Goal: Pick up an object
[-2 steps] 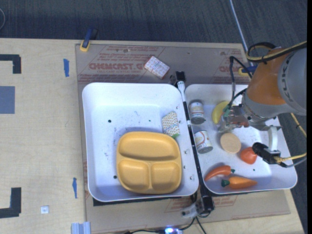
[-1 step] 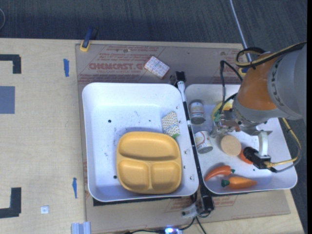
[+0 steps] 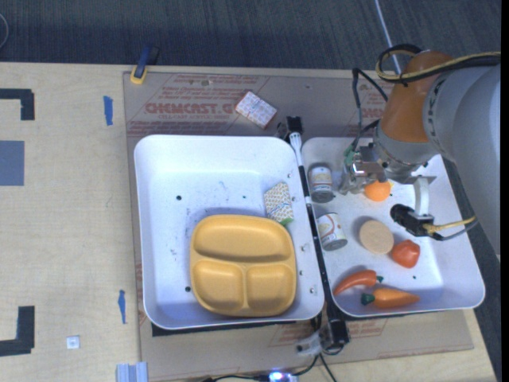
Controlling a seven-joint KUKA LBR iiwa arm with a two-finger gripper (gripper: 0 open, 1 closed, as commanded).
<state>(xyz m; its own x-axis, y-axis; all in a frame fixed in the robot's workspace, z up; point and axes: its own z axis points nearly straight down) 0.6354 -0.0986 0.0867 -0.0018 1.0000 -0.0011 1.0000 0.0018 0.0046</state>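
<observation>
1. A pale wooden tabletop [image 3: 64, 237] carries two white bins [image 3: 151, 213]; a yellow divided tray [image 3: 242, 265] fills the left one.
2. In the right bin [image 3: 461, 285], the gripper [image 3: 367, 173] hangs over an orange ball [image 3: 377, 190]; its jaws' state cannot be told.
3. Dark carpet [image 3: 238, 14] lies beyond.

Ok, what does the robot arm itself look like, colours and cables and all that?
The arm is smooth, rounded and light grey, with an orange band above the wrist. Black and yellow cables loop over that band. Below it sits a darker metallic claw assembly, and a black fitting with a yellow cable hangs beside it.
</observation>
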